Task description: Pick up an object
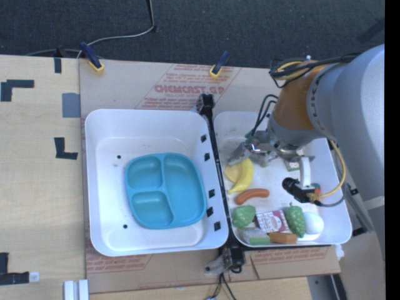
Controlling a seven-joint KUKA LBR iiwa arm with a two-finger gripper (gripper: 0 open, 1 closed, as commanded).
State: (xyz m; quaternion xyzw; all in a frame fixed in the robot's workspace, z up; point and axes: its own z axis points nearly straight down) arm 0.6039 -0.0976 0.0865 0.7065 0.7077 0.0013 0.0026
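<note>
Closest to me, along the right bin's (340, 227) near rim, lay a small carton (272, 220) with a red label whose print was too small to read, between two green toy vegetables (244, 216) and above an orange piece (284, 237). Red lettering on the cardboard (181, 89) under the bins read "CHEMCAST", upside down from where I stood. That sheet was held by yellow clamps (94, 61) to a pale wooden bench (37, 186) marked with black tape; dark carpet (187, 11) lay beyond. A blue divided tray (165, 189) sat in the left bin (100, 130). Whether the gripper (250, 149) was open or closed, I could not tell. The banana (242, 175) lay just at its 6 o'clock, the sausage (251, 195) further the same way
</note>
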